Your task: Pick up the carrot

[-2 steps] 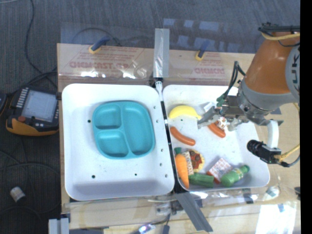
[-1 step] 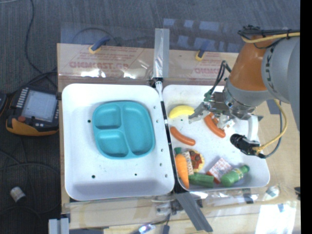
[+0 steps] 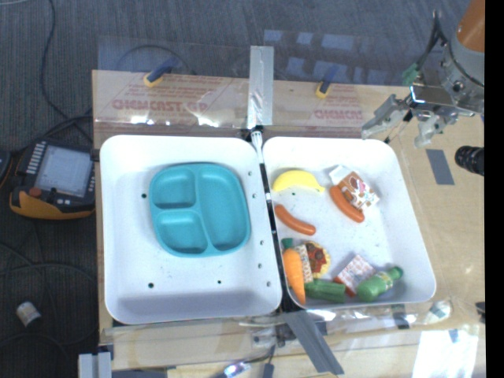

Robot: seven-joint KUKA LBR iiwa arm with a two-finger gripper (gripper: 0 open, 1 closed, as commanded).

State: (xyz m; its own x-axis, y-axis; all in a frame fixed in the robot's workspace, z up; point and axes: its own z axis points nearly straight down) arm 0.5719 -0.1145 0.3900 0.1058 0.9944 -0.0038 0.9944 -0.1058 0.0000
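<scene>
Two white bins sit side by side on my table [image 3: 461, 235]. The left bin [image 3: 126, 235] carries one thing: a teal plate [image 3: 198, 208] divided into three compartments, lying near the bin's middle.

The right bin [image 3: 394, 211] carries the rest. The carrot [image 3: 293, 272], the only one, lies at the bin's near left, lengthwise along the wall that borders the left bin, its green top end pointing toward the far side. Touching its right side is one small pizza slice [image 3: 316, 257]. Just below that, along the near wall, lies one dark green vegetable like a cucumber [image 3: 324, 290], and to its right a second, brighter green item [image 3: 376, 283], whose kind I cannot tell. Between them and a little farther back lies one small red-and-white packet [image 3: 354, 269].

I count two sausages: one [image 3: 295, 221] lies slanted near the left wall, well above the carrot, and the other [image 3: 346, 203] lies toward the far right, touching a second pizza-like piece [image 3: 357, 187]. One yellow banana [image 3: 297, 182] rests at the far left corner.

My pincer [image 3: 402, 123] hangs beyond the far right corner of the right bin, above the table, well apart from the carrot. Its fingers [image 3: 379, 120] are spread wide, with nothing between them.
</scene>
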